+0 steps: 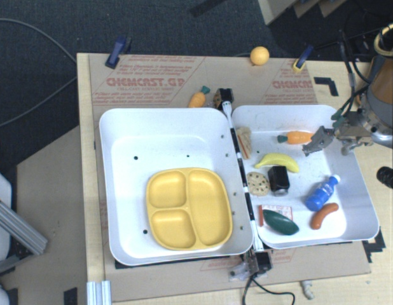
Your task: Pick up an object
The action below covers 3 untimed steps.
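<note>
The right bin (pixel 368 203) serves as the landmark here; it sits on the bench (pixel 88 170) beside the left bin (pixel 114 170), which carries a yellow divided plate (pixel 189 207). The claw (pixel 329 140) hangs over the right bin's upper right part, reaching in from that bin's right rim; how far its fingers stand apart I cannot tell, since they read as a grey blur against the white floor, and nothing shows between them. The likeliest thing to pick is the toy carrot (pixel 296 137), which lies at the top of the right bin, just beside the claw on its left and perhaps touching its tip; its long axis runs roughly across the bin, left to right, with the green end toward the divider. That suggests the claw needs only a short shift leftward and a descent, closing across the carrot's narrow width rather than along its length. Toward the bin's middle lies a banana (pixel 277 162), with a black block (pixel 279 179) and a round cookie (pixel 257 183) below it. In the bin's lower right are a blue bottle (pixel 321 194) and a sausage (pixel 324 215); a dark green vegetable (pixel 280 222) lies near the bottom rim. There is one arm only, so no question of which is nearer.
</note>
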Tool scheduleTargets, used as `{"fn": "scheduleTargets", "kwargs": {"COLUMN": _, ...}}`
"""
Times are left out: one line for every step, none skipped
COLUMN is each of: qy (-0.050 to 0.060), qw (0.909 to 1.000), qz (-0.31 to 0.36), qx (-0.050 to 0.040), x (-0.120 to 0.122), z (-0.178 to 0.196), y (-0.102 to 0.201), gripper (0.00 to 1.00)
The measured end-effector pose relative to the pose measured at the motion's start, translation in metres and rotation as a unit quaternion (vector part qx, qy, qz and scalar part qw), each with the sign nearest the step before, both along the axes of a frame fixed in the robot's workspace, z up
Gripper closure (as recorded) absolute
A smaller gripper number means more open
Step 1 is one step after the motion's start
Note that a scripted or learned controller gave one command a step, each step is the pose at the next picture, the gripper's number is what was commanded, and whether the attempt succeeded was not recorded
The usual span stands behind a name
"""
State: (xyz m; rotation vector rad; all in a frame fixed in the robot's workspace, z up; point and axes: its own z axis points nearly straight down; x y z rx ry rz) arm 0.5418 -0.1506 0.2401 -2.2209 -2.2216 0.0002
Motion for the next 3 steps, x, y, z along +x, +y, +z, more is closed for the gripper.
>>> {"fn": "scheduleTargets", "kwargs": {"qy": -0.001, "qw": 1.0, "qz": 0.0, "qx": 0.0002, "x": 0.062, "z": -0.155, "y": 0.034, "gripper": 0.0}}
{"fn": "scheduleTargets", "kwargs": {"qy": 0.001, "qw": 1.0, "qz": -0.001, "qx": 0.0003, "x": 0.022, "z": -0.156, "y": 0.045, "gripper": 0.0}}
{"fn": "scheduleTargets", "kwargs": {"qy": 0.0, "qw": 1.0, "qz": -0.001, "qx": -0.0002, "x": -0.012, "z": -0.156, "y": 0.029, "gripper": 0.0}}
